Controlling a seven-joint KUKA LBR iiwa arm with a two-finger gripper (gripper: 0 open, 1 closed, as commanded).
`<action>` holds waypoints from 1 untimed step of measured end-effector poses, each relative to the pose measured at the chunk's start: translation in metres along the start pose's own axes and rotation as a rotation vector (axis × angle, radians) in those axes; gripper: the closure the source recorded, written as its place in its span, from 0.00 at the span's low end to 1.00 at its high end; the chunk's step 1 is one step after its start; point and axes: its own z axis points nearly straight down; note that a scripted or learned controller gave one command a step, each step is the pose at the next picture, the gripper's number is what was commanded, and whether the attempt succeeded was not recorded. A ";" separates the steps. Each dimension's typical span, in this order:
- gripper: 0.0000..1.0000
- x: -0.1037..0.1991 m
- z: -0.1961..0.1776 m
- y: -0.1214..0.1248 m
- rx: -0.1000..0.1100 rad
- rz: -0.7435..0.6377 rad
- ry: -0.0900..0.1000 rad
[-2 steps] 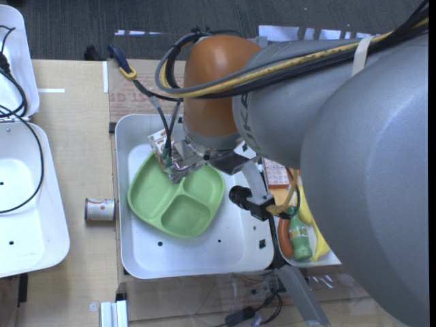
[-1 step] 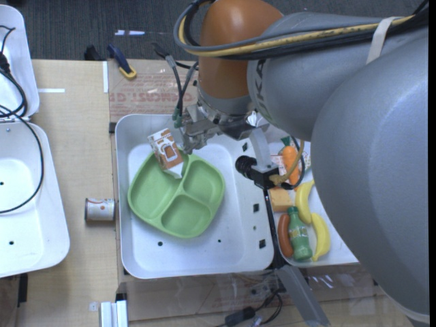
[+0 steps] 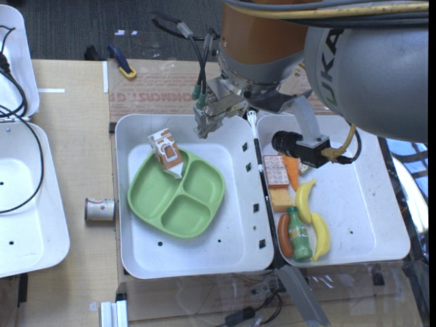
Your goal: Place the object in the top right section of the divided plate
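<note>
A green divided plate [image 3: 178,191] lies in the left white bin [image 3: 136,251]. A small white and brown carton [image 3: 165,151] rests tilted at the plate's upper left, partly on its rim. The plate's top right section [image 3: 203,180] is bare green. My gripper [image 3: 203,127] hangs over the back of the left bin, up and to the right of the carton and apart from it. Nothing shows in its grasp. The grey arm with its orange band reaches in from the upper right and hides the back of the right bin.
The right bin [image 3: 368,210] holds toy food: a pink wafer block [image 3: 274,169], a carrot [image 3: 292,173], a cheese block [image 3: 280,198], bananas [image 3: 305,199], a green bottle [image 3: 299,234] and a sausage [image 3: 284,236]. A small can [image 3: 100,210] lies on the bench left of the bins.
</note>
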 end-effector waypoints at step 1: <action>1.00 -0.044 0.018 -0.011 0.002 -0.036 0.001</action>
